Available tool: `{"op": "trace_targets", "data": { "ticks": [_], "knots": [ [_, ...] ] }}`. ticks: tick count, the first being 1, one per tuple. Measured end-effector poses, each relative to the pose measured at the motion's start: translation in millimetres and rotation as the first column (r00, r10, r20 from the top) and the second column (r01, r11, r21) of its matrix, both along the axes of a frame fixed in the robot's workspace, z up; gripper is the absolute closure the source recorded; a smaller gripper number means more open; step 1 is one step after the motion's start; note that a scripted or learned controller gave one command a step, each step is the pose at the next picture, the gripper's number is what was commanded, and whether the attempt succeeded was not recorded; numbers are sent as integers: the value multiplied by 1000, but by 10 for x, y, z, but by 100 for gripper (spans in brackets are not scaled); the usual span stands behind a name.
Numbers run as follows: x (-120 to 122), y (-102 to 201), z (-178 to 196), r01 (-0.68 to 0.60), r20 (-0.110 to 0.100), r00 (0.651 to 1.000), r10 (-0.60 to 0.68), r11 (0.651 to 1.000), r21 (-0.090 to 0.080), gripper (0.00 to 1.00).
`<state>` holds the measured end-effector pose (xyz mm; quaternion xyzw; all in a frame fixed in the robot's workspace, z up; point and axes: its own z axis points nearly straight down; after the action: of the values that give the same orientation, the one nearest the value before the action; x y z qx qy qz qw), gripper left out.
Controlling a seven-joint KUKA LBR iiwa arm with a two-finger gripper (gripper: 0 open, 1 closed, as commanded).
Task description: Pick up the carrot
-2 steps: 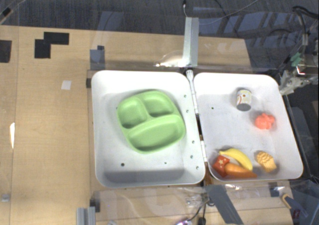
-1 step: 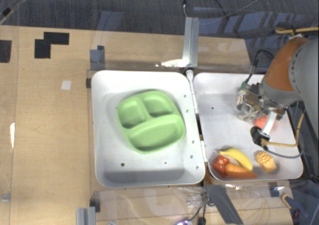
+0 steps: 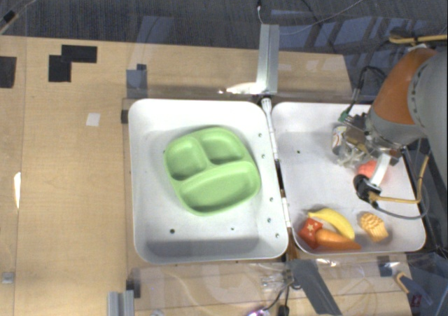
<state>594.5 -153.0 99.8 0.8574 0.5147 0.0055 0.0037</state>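
The carrot (image 3: 336, 240) lies on the floor of the right bin (image 3: 308, 167), at that bin's near edge, and nothing shows it lifted: it rests flat among other toy food, so the pick looks not yet done. Taking the carrot as the landmark, a yellow banana (image 3: 334, 221) lies just behind it and touching or nearly so, a red strawberry-like piece (image 3: 309, 230) sits at its left end, and a small tan pastry-like item (image 3: 373, 225) sits just to its right, apart from it. The hand (image 3: 353, 145) hangs well behind the carrot and somewhat to its right, over the far part of the same bin, with the arm's orange band (image 3: 395, 87) further back. Whether the hand is open or closed cannot be told; a reddish patch shows beside it, too unclear to identify. Well to the carrot's left, the other bin (image 3: 147, 237) carries a green divided plate (image 3: 212, 169). Judged from this, the reach, descent and grasp all remain.
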Motion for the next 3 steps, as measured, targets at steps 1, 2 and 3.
{"op": "trace_targets", "data": {
  "ticks": [1,2,3],
  "knots": [
    [-246,-410,843,-373,-9,928,373,928,-2,100],
    [131,-108,-53,-335,-9,942,334,942,-2,100],
    [46,-221,-100,-131,-10,991,131,991,0,100]
  ]
}}
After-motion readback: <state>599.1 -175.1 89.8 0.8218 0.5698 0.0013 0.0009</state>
